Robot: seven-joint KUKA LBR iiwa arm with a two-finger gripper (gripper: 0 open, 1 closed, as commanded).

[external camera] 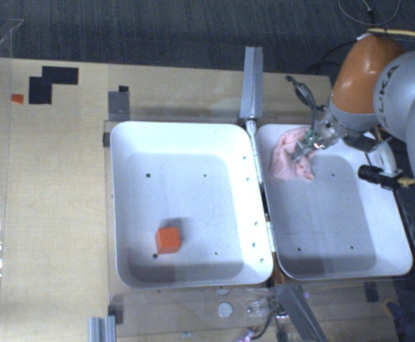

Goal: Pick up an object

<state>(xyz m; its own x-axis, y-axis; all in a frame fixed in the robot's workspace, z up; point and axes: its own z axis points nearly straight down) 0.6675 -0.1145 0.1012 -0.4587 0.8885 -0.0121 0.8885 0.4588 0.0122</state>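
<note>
Camera view: A soft pink cloth [287, 157] is seen in the right bin [350, 258], at its upper left corner close to the divider between the two bins. The cloth is crumpled and bunched, pale pink with folds, and its right edge is drawn upward toward the gripper [309, 145]. The gripper is positioned directly at that right edge, tilted down from the upper right. Its fingers are small and partly merged with the fabric in the picture, so it cannot be told how far the jaws stand apart or whether the cloth is truly held between them. Contact between gripper and cloth is apparent, but a grasp is not confirmed.

A small orange block [168, 240] is noted in the left bin [132, 191], toward its lower left, lying flat on the floor and well apart from the cloth.

Both bins are shallow, white, with rounded corners and small dark dots on their floors. They are set side by side on a light wooden bench [50, 212], with a grey metal rail [251, 84] rising between them at the far side. Black angular markings [50, 83] and a small orange tag [17, 99] are observed on the bench at upper left. Dark carpet [157, 13] is seen beyond the bench. The arm [400, 84], grey with an orange band, is recorded at upper right, with a thin cable loop [368, 6] above it
</note>
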